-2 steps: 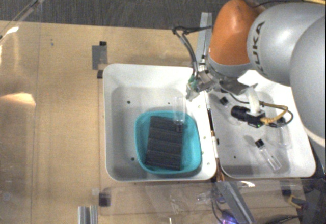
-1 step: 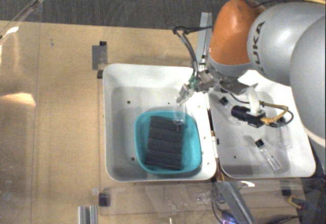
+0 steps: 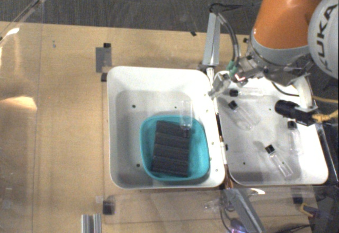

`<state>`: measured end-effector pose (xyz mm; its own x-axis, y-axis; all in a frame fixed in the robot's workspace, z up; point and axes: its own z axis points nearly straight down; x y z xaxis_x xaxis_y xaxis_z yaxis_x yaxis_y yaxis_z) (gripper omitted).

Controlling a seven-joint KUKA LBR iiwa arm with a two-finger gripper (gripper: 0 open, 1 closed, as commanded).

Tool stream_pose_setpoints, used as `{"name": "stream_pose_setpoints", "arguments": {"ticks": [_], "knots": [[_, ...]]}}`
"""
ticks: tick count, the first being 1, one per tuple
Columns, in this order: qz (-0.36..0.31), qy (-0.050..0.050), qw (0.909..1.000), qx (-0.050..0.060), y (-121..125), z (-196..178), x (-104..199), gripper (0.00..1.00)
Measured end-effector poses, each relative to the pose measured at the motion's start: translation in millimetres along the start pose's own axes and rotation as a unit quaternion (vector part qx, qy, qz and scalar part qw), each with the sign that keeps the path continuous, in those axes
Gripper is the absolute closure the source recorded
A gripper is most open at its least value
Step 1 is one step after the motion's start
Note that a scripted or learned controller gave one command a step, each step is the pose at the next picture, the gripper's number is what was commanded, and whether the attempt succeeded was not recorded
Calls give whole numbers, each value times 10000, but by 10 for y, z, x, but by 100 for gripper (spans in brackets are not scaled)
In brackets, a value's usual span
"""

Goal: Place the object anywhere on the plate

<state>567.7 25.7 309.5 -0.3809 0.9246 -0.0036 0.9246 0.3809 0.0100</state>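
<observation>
2 white bins were seen side by side on the bench. In the left bin a teal plate was set, with a dark ribbed block laid across it. A clear vial was seen standing upright at the plate's far edge, its dark-capped end down, touching the block's top corner (on or just behind the rim could not be told). 3 more clear vials with black caps were scattered in the right bin: 1 near the middle, 1 toward the front, 1 at the right side. The arm was positioned over the right bin's far left corner. The gripper was located near the wall between the bins; how far it was open could not be told.
</observation>
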Motion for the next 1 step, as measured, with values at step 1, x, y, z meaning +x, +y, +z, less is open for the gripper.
{"name": "stream_pose_setpoints", "arguments": {"ticks": [1], "knots": [[-115, -14, 9999, -16, -503, -1293, -414, 0]]}}
